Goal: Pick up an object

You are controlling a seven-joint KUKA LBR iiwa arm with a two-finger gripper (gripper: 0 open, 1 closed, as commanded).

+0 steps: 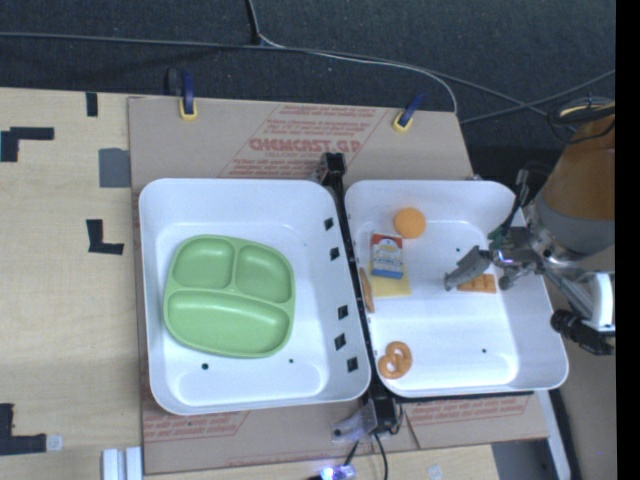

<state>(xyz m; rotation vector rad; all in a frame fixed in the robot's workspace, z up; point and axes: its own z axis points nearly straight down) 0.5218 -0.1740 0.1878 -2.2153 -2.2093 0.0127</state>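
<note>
With the gripper (470, 278) low in the right bin (530, 368), fingers seemingly apart beside an orange block (483, 285) near the bench's right edge, the block is best straddled squarely before any closing is done.

Glossy green plastic plate (229, 296)

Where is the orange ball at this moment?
The orange ball lies in the right bin, near its far wall, just above the small box and left of the end effector.
</note>
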